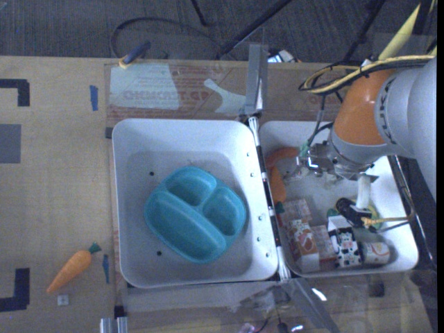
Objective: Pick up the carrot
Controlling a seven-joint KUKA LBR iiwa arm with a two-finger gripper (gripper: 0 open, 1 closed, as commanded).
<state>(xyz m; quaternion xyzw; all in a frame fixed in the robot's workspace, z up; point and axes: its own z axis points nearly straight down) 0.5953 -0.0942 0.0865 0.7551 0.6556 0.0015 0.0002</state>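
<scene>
Hanging over the right-hand bin [409, 252], the claw [320, 164] sat low at the near-left part of that bin's floor, under the grey arm [416, 109] with its orange band. Whether it was spread or pressed together could not be told from this slanted top view (wrist hardware and cables cover the tips), and nothing was visibly pinched in it.

The carrot [69, 269] lay well apart from the claw, far to its left and toward the front edge, out on the bare bench [48, 186] beyond the outer wall of the left bin [125, 186]. It was flat on the wood, green top pointing up-right. So the pick looked not started on the right item: no reach, no contact, no lift. All of the task was left, by my reading.

Just left of the claw there was an orange object [276, 177] against the bin wall, possibly another toy vegetable; too blurred to name. In front of the claw sat a clutter of small cartons [305, 238] and a cow-print box [347, 248]. The left bin held a teal divided plate [196, 214].

Surface: light wooden benchtop with blue tape marks [94, 97] and black corner marks [17, 92]. Room: dark carpet behind, tripod legs [198, 5] and a loose cable [149, 26] on the floor.
</scene>
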